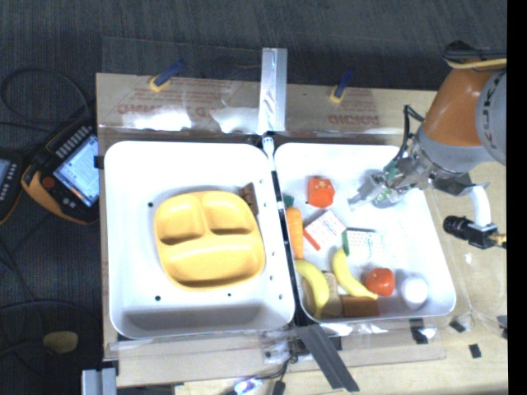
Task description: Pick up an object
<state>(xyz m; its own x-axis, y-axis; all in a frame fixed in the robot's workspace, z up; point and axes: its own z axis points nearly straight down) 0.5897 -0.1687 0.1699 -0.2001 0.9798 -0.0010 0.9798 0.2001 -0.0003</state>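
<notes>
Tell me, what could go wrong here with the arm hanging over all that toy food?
The food in the right bin is tightly packed: two bananas, a tomato and a white ball touch or nearly touch, so the gripper might knock neighbours aside instead of lifting one. The carrot lies against the bin's wall, which could block a finger.

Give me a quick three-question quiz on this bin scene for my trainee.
1. True or false: the yellow tray lies in the left bin.
2. Which bin does the gripper hover over?
3. The carrot lies: A) by the divider B) on the tray C) outside the bins.

Key: 1 true; 2 the right bin; 3 A.
</notes>
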